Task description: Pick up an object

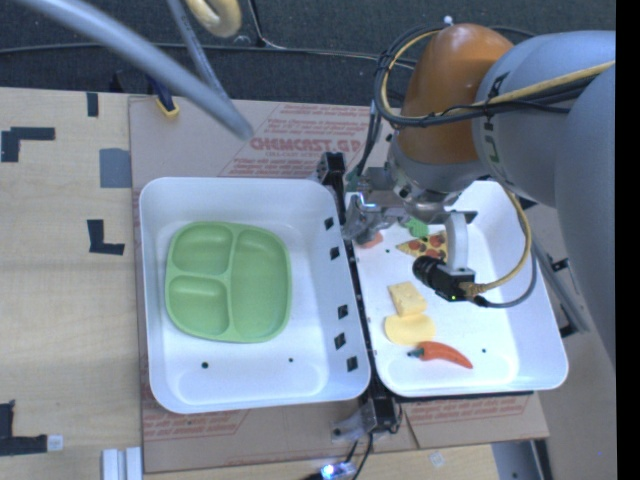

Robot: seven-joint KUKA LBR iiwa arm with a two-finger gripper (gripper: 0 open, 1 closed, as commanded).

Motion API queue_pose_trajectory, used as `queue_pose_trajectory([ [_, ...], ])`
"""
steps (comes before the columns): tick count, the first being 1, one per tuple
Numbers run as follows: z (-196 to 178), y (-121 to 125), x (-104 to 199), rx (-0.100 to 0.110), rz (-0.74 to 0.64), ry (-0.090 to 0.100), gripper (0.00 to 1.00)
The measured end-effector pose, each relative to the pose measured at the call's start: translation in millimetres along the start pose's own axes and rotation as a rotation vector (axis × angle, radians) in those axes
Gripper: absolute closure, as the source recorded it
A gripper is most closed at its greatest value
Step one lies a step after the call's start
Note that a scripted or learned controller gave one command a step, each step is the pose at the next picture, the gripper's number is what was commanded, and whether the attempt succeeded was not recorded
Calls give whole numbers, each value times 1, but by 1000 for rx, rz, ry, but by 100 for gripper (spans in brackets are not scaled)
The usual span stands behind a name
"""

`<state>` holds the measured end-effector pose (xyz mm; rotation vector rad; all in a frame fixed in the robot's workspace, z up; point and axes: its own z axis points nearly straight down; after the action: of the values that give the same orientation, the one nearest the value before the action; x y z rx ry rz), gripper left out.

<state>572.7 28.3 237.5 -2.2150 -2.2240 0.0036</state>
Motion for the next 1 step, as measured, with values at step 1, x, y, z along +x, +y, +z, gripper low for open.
queue_pose_trajectory([
  [1, -3, -18, 55, 0, -3, 1, 100],
])
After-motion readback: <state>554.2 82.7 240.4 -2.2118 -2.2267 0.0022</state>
